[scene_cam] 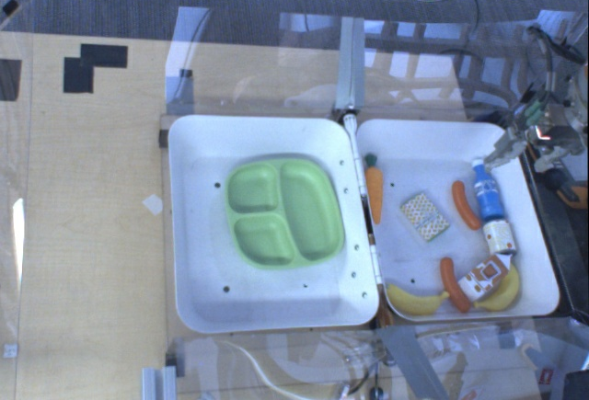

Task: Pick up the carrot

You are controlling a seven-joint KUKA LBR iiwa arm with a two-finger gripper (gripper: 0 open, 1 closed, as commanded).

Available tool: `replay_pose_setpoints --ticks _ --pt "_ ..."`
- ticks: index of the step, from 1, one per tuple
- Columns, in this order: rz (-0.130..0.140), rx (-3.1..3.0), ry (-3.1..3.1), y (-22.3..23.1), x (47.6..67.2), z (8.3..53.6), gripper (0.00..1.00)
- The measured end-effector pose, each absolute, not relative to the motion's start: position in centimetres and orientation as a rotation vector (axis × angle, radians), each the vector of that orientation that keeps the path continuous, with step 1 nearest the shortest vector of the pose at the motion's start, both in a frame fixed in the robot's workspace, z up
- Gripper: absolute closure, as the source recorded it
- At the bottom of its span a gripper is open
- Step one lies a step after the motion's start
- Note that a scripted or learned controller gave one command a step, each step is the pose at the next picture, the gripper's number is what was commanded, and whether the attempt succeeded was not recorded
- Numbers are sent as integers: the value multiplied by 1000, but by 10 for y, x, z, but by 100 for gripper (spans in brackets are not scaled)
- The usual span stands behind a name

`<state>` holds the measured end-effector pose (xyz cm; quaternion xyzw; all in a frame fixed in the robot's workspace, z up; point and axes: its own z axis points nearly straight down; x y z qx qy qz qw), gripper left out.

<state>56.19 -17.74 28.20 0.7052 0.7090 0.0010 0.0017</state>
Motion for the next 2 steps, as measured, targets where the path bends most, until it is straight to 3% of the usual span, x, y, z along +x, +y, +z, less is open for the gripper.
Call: replay_pose_setpoints --ticks 1,2 --pt "1 2241 2200 -136 567 177 0" --pt "4 2556 1826 -91 582 107 0"
